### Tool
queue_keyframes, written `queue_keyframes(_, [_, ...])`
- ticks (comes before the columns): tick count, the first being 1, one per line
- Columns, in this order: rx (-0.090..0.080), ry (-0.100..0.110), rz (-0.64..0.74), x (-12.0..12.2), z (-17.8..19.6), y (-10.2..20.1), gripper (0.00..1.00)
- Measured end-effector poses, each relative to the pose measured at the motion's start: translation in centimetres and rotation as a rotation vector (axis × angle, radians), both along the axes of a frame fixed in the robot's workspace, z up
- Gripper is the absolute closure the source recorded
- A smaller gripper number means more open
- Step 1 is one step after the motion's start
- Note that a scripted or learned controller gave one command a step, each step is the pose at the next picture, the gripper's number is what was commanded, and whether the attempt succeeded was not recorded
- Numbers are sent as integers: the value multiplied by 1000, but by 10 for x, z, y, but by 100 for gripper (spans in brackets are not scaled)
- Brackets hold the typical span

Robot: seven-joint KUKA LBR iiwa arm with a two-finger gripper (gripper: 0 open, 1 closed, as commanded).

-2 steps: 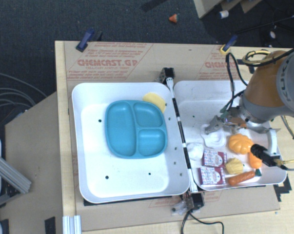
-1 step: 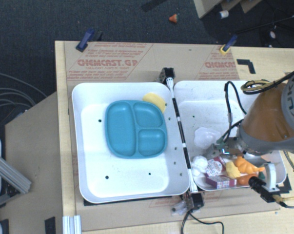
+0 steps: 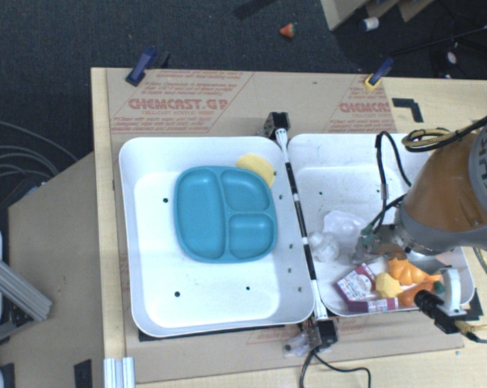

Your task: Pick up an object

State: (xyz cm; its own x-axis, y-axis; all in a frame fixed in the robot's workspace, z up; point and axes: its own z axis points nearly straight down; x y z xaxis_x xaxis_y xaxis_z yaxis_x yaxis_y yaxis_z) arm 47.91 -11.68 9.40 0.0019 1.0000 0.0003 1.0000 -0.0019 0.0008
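the gripper (image 3: 378,245) hangs low in the right bin (image 3: 340,156) over a maroon packet (image 3: 355,285) and what looks like an orange toy (image 3: 406,275); its grip state cannot be told.

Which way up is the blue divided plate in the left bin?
Right side up. The blue divided plate lies flat on the left bin floor, its three hollow compartments facing upward.

I see worktop (image 3: 227,95) under brown sheet printed with red lettering. Left white bin (image 3: 142,241) sits directly on it at 9 o'clock, right white bin (image 3: 340,156) at 3 o'clock, rims touching along centre line. Blue clamp (image 3: 143,66) grips worktop edge at 11 o'clock; yellow-and-blue clamp (image 3: 379,74) at 1 o'clock. Black bracket (image 3: 276,123) at 12 o'clock end of bin seam, another bracket (image 3: 325,331) at 6 o'clock end.
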Motion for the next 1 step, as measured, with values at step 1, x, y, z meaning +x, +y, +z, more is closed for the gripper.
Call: queue_keyframes(1, [0,0,2,0,101,-10,100])
